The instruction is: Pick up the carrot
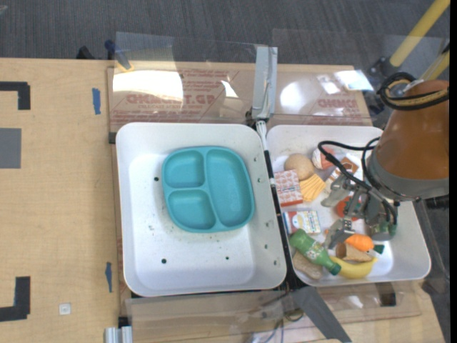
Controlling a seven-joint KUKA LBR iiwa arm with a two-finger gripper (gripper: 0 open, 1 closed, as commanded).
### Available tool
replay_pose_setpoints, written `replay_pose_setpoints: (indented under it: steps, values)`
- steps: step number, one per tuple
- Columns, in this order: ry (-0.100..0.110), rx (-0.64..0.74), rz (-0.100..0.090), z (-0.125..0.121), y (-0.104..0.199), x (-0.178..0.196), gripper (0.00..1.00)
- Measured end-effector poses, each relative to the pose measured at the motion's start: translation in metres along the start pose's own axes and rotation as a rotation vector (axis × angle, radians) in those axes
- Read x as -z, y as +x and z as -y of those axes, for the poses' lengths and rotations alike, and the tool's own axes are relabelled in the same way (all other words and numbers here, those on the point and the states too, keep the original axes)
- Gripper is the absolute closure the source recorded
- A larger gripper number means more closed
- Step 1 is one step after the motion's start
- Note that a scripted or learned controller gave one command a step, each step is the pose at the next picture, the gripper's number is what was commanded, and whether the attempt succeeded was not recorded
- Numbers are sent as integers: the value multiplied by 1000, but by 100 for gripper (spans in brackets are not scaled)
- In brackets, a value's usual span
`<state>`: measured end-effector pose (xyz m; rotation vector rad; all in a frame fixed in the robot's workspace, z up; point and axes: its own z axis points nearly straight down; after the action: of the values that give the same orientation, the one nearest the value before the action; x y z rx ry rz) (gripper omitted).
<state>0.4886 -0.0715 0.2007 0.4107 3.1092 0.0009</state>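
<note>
Bins: two shallow white plastic.
Left bin (136, 191): one teal three-compartment plate (208, 189).
Right bin (414, 259): one small orange carrot (359, 243) above one yellow banana (355, 266), one green bottle (313, 249).
Gripper (341, 213): fingers apart, just above carrot.

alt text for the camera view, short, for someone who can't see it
The arm's gripper hangs low over the cluttered right bin, just above and left of the orange carrot, which lies beside a banana and a green bottle. The left bin holds a teal divided plate.
</note>
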Motion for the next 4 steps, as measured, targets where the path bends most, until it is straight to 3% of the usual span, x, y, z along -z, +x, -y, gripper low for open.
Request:
replay_pose_setpoints:
  steps: [1,2,3,4]
  values:
    - [3,-147,-9,76,-9,-93,0]
    - [3,-174,11,36,-27,-109,0]
    - [1,-174,19,34,-28,-99,100]
    - [-4,-158,5,-34,15,-13,100]
